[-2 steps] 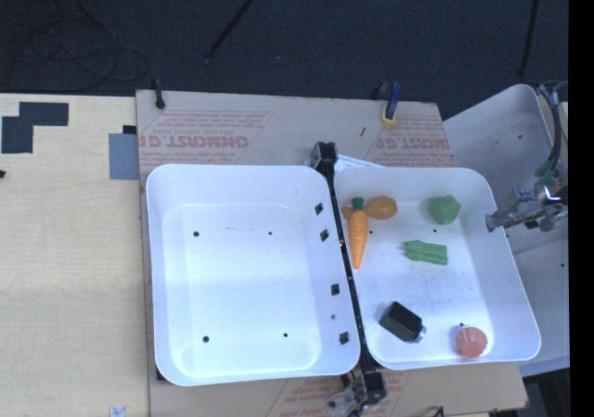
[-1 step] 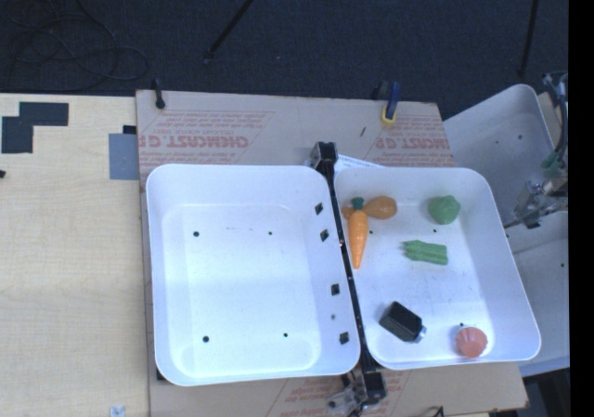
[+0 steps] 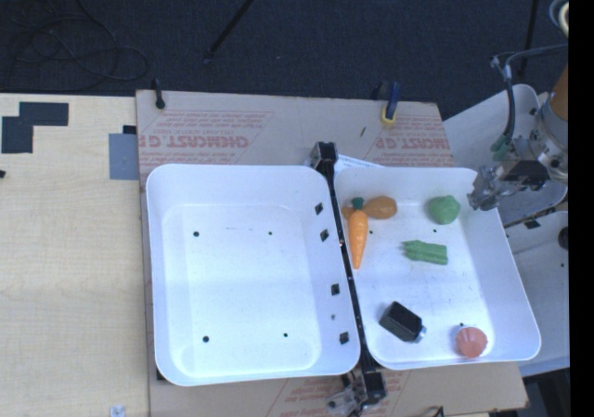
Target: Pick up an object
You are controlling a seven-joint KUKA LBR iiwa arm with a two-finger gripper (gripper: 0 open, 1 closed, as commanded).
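Note:
The right bin (image 3: 506,257) holds several small objects. An orange carrot (image 3: 356,237) lies by the divider, with an orange-brown lump (image 3: 381,208) touching its top. A round green piece (image 3: 445,209) sits at the far right, and a flat green pod (image 3: 425,253) lies below it. A black block (image 3: 402,322) and a pinkish-red ball (image 3: 471,342) rest near the front edge. My gripper (image 3: 486,192) hovers at the bin's far right rim, just right of the round green piece, with nothing visibly held.
The left bin (image 3: 167,220) stands beside the right one, with black clips along the shared divider (image 3: 336,239). Both bins sit on a cardboard sheet (image 3: 232,127). A blue-and-yellow clamp (image 3: 390,104) grips the sheet's back edge. Cables hang near the arm at the right.

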